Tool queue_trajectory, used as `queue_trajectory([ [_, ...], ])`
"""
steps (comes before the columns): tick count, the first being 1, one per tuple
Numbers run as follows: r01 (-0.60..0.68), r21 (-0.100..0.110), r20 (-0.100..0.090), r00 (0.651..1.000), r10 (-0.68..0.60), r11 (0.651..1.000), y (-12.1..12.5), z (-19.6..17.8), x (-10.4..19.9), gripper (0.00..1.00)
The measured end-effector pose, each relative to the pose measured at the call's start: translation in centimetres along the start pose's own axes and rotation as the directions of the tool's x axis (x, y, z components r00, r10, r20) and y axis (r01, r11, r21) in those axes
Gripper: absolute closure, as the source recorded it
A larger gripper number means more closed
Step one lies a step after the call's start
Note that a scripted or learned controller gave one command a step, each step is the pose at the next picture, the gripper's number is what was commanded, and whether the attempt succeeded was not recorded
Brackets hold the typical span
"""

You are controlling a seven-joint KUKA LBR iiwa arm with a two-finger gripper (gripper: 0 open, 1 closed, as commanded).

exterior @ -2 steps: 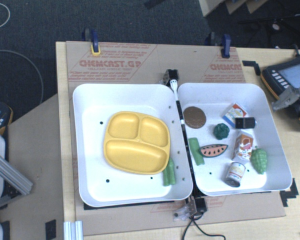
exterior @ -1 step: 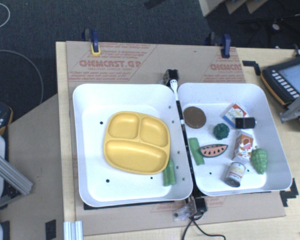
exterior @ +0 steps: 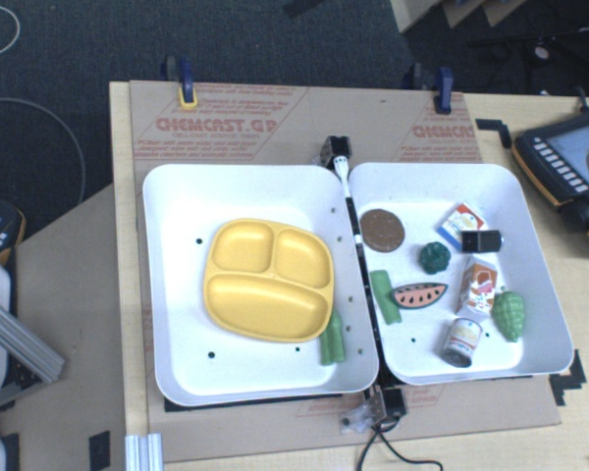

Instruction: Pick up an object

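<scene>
The state of the claw cannot be told from this view; whether it is open, closed or gripping is left undetermined.

The desk [exterior: 128, 263] is carrying two white bins that are lying edge to edge. The right bin [exterior: 542, 275] is lying on the side from which the claw reaches in, so its contents are judged to be the nearer targets. It is holding:

- a brown disc [exterior: 382, 231] and a green stick [exterior: 384, 296], both lying flat at the side farthest from the claw's entry;
- a watermelon slice [exterior: 419, 294] and a dark green ball [exterior: 434, 256], sitting mid-bin;
- a red-and-white carton [exterior: 462, 225] touching a black block [exterior: 482, 240];
- a juice box [exterior: 480, 288], a can [exterior: 462, 341] and a lumpy green fruit [exterior: 509, 316], crowding together closest to the claw's entry.

The left bin [exterior: 162, 263], beyond the right one, is holding a yellow divided plate [exterior: 265, 281] and a green vegetable [exterior: 332, 340] just beside the plate's corner.

No object is being lifted yet. The watermelon slice is probably offering the clearest approach, since bare bin floor is surrounding it; the crowded items are risking a bumped neighbour.
</scene>
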State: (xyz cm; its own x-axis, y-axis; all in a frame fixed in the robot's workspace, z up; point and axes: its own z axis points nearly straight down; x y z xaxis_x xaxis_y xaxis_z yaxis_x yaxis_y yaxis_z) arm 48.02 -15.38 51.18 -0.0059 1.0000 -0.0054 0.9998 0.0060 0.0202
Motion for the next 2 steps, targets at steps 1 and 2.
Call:
queue_trajectory([
  [1, 0.002, 0.031, -0.009, 1.000, -0.002, 1.000, -0.3, 11.0, 8.2, 0.00],
  [2, 0.000, 0.039, -0.008, 1.000, 0.001, 0.999, -0.8, 28.1, 15.2, 0.00],
])
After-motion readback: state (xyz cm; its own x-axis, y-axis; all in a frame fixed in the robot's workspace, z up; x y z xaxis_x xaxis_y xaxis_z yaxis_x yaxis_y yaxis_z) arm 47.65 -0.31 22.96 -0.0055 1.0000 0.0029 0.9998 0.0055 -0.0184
